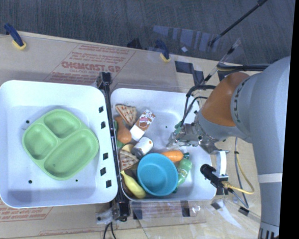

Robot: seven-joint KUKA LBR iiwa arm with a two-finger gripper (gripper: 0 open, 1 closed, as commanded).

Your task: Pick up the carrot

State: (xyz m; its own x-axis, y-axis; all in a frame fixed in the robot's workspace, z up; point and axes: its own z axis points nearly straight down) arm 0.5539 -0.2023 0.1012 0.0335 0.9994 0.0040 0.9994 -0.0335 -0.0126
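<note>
The carrot (pixel 173 155) is a small orange piece lying in the right bin (pixel 205 194), at the upper right rim of a blue bowl (pixel 157 174). My gripper (pixel 185 138) hangs over the right bin just above and slightly right of the carrot, under the orange wrist band. From this slant I see nothing held in it, and the carrot rests on the bin floor.
Around the carrot lie a green bottle (pixel 184 170), a banana (pixel 133 186), a white cylinder (pixel 143 144), a toast slice (pixel 125 112) and a snack packet (pixel 146 120). The left bin (pixel 13 96) holds a green divided plate (pixel 61 143). Cables run along the right bin's right side.
</note>
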